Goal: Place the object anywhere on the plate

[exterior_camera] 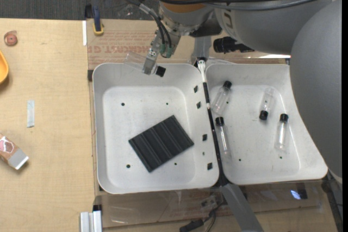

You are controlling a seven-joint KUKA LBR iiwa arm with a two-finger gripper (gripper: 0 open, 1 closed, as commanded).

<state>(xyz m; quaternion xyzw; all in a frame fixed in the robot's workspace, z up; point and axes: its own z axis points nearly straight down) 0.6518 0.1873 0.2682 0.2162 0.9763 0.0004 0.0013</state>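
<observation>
Two shallow white bins are seen side by side: the left bin (109, 171) and the right bin (304, 165). One black ribbed plate (161, 143) is counted in the left bin. Four clear vials with black caps are counted in the right bin: at ten o'clock (222, 95), eight o'clock (222, 136), one o'clock (266, 104) and three o'clock (281, 130).

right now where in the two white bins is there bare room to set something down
Left white bin: bare floor borders the black ribbed rectangular plate on all sides, widest along the far wall, below the gripper. Right white bin: crowded with four clear black-capped tubes; the near strip is bare.
</observation>
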